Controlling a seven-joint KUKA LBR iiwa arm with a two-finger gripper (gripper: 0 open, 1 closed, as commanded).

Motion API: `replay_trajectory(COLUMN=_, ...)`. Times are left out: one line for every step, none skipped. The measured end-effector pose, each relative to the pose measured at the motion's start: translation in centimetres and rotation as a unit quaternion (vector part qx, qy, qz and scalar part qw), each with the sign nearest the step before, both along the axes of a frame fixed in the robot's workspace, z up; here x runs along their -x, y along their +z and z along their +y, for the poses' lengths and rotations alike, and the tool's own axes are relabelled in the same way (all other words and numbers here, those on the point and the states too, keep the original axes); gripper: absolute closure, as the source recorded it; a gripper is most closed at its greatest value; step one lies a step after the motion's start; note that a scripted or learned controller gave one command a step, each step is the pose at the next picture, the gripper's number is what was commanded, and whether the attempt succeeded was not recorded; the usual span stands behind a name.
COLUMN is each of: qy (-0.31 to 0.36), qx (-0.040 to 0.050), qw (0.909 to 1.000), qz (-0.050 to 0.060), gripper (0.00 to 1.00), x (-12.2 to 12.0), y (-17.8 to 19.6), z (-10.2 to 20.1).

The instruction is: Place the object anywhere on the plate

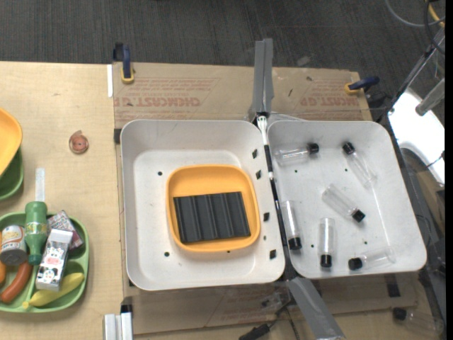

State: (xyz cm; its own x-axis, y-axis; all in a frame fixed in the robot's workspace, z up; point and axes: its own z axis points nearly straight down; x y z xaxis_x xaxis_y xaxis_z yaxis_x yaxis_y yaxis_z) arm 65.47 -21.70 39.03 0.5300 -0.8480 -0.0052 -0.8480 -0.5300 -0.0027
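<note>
Tool state cannot be told from this view. On the bench, the left bin [141, 190] holds an orange plate [185, 180] at its middle, and a dark ribbed block [212, 216] lies flat on the plate, within its rim. The right bin [396, 211] holds six clear black-capped vials [343, 204], scattered apart, three near its front edge.

I saw open room over both bins. A dark ribbed block [211, 216] covered most of the plate [182, 183], leaving its rim bare. Six vials [343, 205] lay scattered in the right bin [396, 190], with gaps between them.
</note>
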Motion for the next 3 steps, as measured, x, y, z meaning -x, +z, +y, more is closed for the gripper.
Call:
replay_trajectory(qy=0.098, qx=0.0009, qw=0.9952, qz=0.000, gripper=0.00, x=2.8, y=-1.4, z=0.8)
replay_trajectory(qy=0.331, qx=0.0004, qw=0.9435, qz=-0.002, gripper=0.00, x=4.6, y=-3.8, z=0.4)
replay_trajectory(qy=0.396, qx=0.0002, qw=0.9182, qz=-0.003, gripper=0.00, x=2.2, y=-3.2, z=-0.3)
